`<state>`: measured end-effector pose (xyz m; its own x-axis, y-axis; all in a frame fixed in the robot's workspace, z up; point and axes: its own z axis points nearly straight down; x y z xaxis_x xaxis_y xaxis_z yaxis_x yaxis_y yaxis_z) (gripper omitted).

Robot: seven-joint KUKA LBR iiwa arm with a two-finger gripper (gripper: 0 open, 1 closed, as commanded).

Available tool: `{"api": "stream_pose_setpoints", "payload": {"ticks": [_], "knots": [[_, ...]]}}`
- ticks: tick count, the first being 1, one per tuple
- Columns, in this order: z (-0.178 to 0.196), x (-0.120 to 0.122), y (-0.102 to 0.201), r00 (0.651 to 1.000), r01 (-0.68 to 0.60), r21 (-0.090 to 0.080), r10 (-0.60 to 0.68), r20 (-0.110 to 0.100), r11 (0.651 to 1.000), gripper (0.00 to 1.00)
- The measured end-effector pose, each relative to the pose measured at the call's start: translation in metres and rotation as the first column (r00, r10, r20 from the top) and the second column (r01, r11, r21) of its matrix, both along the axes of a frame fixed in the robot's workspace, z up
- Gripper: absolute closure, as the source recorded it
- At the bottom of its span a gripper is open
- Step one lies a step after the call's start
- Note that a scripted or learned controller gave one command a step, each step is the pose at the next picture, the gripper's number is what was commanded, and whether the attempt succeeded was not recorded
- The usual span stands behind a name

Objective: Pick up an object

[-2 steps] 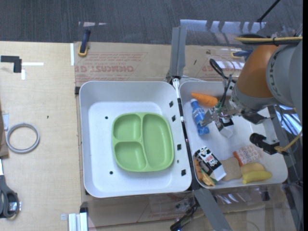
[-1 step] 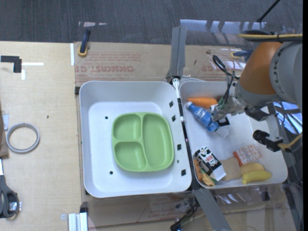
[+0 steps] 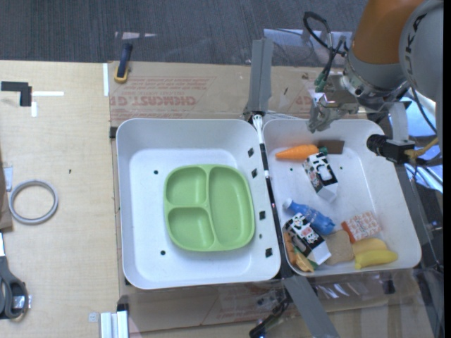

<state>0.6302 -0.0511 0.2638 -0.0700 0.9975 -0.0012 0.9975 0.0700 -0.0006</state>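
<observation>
Camera view: fingers (image 3: 318, 120) hang over right bin's (image 3: 405, 220) far edge, apparently near-closed, nothing held; view poor. Carrot (image 3: 297, 152) lies just below-left of fingers, apart, long axis crosswise. Milk carton (image 3: 320, 172) just beyond carrot.

Pale matt wooden worktop (image 3: 56, 146) at frame left, with a sheet of brown matt cardboard (image 3: 176, 90) under two smooth white plastic bins (image 3: 130, 210) (image 3: 402, 210). Left bin: a green three-compartment plastic plate (image 3: 209, 208) with a soft satin sheen. Right bin: a glossy orange plastic carrot (image 3: 296, 152), a shiny blue plastic bottle (image 3: 310, 217) and a smooth yellow plastic banana (image 3: 373, 255). Frame left: a ring of grey, slightly shiny tape (image 3: 32, 201).
</observation>
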Motion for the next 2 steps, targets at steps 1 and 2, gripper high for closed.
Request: {"api": "stream_pose_setpoints", "payload": {"ticks": [1, 2], "knots": [[0.0, 0.0, -0.001, 1.0, 0.001, -0.002, -0.001, -0.001, 1.0, 0.0], [-0.073, -0.045, -0.011, 0.988, 0.156, -0.002, -0.156, -0.003, 0.988, 0.0]]}}
